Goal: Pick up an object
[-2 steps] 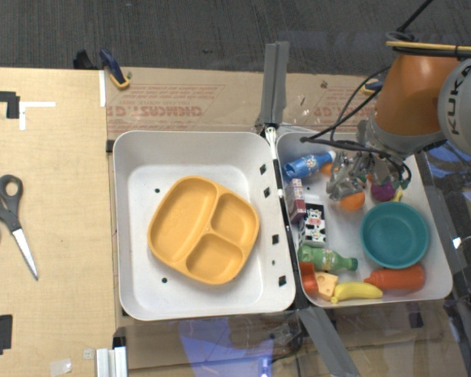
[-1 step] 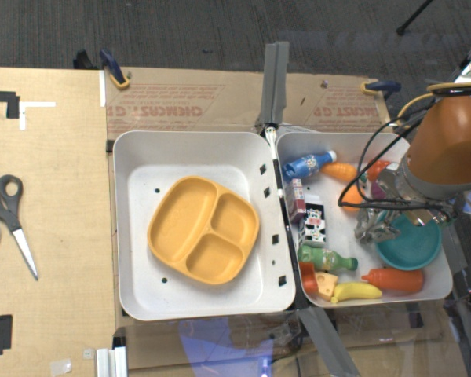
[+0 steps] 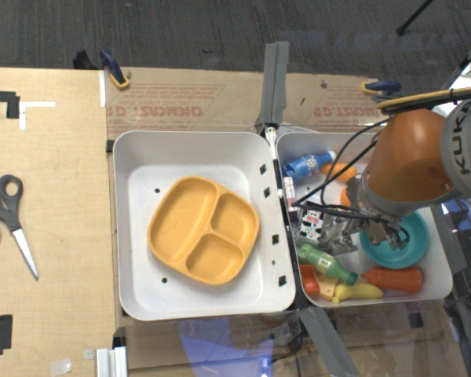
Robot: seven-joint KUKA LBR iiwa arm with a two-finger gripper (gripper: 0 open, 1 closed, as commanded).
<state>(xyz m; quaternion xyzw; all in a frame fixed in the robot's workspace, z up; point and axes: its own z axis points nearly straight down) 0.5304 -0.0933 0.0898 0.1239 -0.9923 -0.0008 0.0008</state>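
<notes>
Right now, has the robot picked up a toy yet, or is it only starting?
Looks like it's just starting. Done: the arm has reached over the right bin, and its gripper is low among the toys. In hand: I can't see anything between its fingers. The green bottle, carrot, banana and teal bowl all lie in the bin. Left: grabbing one and lifting. The yellow plate sits in the left bin.
</notes>
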